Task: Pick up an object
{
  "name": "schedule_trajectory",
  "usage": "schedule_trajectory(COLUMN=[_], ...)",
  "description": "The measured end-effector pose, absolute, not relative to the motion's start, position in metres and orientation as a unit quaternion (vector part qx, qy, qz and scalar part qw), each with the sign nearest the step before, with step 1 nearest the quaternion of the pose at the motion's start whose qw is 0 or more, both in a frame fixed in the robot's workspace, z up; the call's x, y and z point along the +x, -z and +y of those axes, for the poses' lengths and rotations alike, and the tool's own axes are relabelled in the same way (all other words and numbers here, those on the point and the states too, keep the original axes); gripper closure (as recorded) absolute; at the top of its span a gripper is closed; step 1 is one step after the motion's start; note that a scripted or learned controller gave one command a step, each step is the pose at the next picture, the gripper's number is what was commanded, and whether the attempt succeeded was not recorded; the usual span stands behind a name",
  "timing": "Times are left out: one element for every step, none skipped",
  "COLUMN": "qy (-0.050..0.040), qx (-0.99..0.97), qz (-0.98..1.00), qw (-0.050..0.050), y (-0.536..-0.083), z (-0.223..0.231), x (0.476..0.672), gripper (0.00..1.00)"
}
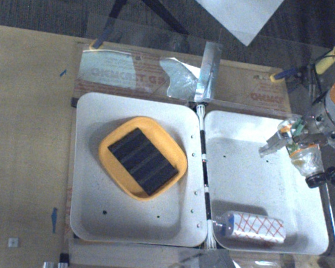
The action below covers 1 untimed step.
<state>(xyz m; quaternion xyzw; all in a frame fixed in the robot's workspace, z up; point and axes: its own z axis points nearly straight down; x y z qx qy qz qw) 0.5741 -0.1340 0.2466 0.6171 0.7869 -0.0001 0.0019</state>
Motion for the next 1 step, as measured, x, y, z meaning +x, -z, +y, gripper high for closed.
schedule_trajectory(qy=[0.0001], qx=[0.642], qz=[0.767], qw=[0.002], y=[-0.2394], z=[-0.1512], x=[0.5753], gripper=[1.0])
